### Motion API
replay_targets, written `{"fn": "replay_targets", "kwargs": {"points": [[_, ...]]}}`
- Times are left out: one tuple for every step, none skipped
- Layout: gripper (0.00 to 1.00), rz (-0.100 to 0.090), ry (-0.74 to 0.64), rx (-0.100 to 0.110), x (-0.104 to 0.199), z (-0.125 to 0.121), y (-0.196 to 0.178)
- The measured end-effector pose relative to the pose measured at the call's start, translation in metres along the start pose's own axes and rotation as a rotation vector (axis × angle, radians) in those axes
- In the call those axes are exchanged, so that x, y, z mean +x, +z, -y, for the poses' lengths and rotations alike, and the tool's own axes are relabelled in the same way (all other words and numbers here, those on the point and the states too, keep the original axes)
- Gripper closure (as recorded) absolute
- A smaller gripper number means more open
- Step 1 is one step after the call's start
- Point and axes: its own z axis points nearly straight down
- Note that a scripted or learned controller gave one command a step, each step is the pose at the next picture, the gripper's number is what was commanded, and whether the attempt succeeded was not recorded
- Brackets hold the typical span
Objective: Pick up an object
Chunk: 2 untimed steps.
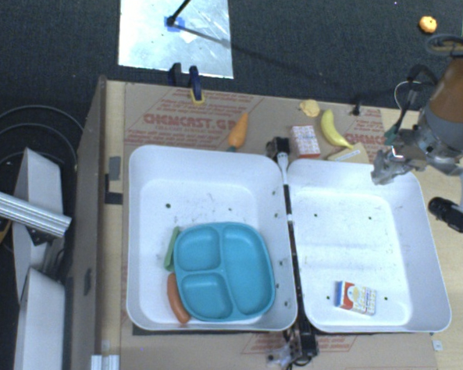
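Over right bin (416, 231) rim: end effector (382, 172) (far corner).

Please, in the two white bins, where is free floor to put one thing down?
Right white bin: free except the small printed carton near its front, and the end effector at its back rim. Left white bin: free behind the blue compartment plastic tray; front crowded.

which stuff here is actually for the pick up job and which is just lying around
For the job:
gripper, over the right bin's far edge
small carton in the right bin
blue tray and orange sausage in the left bin

Lying about:
banana, carrot and small box behind the bins
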Motion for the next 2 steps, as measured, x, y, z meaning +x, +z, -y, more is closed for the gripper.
{"fn": "replay_targets", "kwargs": {"points": [[1.0, -0.003, -0.009, 0.001, 0.04, -0.006, -0.006], [1.0, -0.003, -0.009, 0.001, 0.068, -0.015, -0.005]]}}
